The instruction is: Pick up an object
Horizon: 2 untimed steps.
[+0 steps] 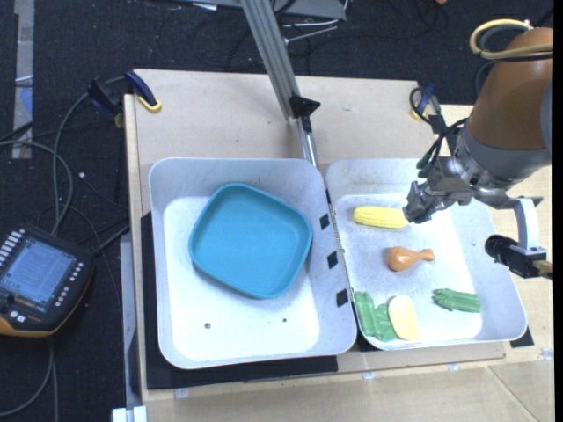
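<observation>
I see the arm (pixel 515 112) reaching in from the right, its gripper (pixel 420 207) low over the right bin (pixel 501 319), just beside the right end of the corn (pixel 380 218). I cannot tell from here how the gripper is set, and nothing I see shows the corn held. The corn lies near the bin's far left part. Below it sits the orange drumstick (pixel 407 258). Along the near edge lie a green pod (pixel 373 316), a pale yellow slice (pixel 405 317) touching it, and a green piece (pixel 456 301) off to the right. The left bin (pixel 176 323) holds a blue plate (pixel 251 239).
</observation>
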{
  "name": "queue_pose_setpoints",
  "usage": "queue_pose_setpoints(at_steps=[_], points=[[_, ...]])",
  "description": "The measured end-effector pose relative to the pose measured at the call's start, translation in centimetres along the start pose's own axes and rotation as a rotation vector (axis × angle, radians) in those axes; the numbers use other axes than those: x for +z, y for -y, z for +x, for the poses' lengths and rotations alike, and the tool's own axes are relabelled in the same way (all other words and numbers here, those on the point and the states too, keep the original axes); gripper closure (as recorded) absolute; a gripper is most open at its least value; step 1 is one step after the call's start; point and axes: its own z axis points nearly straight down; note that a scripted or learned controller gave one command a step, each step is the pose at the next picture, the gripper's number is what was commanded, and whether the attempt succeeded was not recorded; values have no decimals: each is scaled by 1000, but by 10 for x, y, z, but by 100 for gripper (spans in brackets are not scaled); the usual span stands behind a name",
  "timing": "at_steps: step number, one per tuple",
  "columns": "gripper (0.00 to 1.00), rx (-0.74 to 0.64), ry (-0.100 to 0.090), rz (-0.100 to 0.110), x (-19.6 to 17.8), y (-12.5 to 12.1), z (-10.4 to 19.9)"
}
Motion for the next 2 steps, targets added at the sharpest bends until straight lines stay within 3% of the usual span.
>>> queue_pose_setpoints(at_steps=[2], points=[[100,0,0,1,18,-10,97]])
